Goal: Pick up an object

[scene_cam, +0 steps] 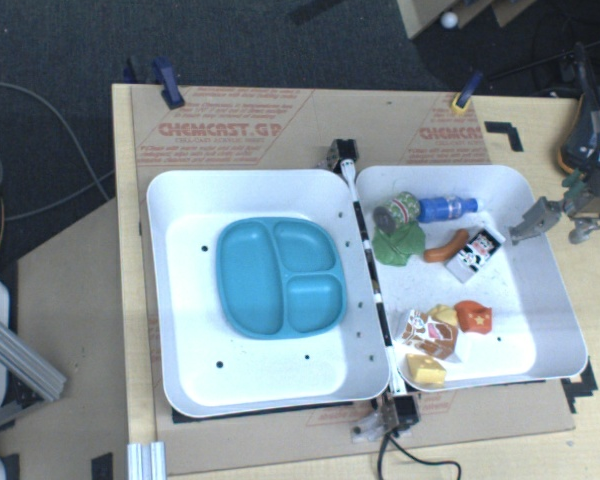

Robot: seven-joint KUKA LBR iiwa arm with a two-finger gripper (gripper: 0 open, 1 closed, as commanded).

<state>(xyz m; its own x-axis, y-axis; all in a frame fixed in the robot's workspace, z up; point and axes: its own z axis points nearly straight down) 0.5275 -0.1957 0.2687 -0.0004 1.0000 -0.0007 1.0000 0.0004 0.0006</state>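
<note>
Two shallow white bins sit side by side on a cardboard-covered bench. The left bin (pixel 180 268) holds a teal divided plate (pixel 280 276). The right bin (pixel 550 298) holds a blue bottle (pixel 446 208), a green soft object (pixel 398 243), a black-and-white box (pixel 477 252), a red piece (pixel 474 317) and a yellow piece (pixel 426 370). The gripper (pixel 540 220) hangs over the right bin's far right edge, apart from the objects.
</note>
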